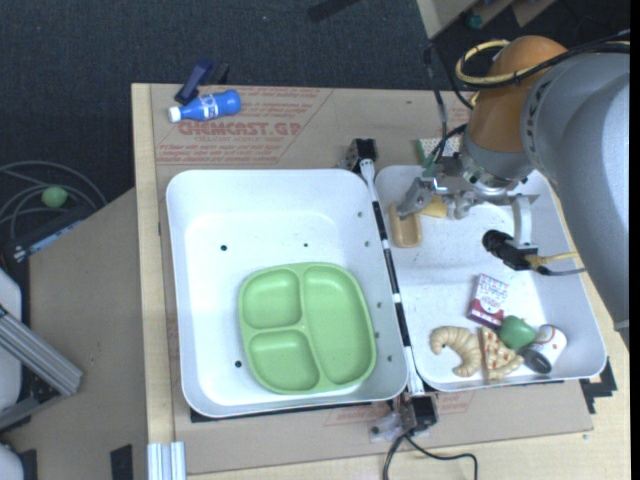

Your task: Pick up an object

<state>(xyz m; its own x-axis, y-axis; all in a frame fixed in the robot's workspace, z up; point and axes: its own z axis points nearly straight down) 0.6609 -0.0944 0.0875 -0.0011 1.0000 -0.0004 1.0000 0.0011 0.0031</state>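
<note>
Camera view: gripper (437, 201) sits upper right of centre, low over the right bin (575, 363); whether it grips anything I cannot tell. Just below-left, touching or nearly so, lies a tan block (405, 228), long axis vertical in frame, against the bin's left wall.

Red print runs across the cardboard sheet (300, 118) on the desk, in the upper middle of the frame just above the left bin. Its largest line reads something like "GEMCAST" followed by two or three more letters (the end is too blurred to be sure of), and the smaller lines above and below it cannot be made out. A small red and white packet (490, 300) at the lower right, in the right bin, carries print too small to read.
</note>
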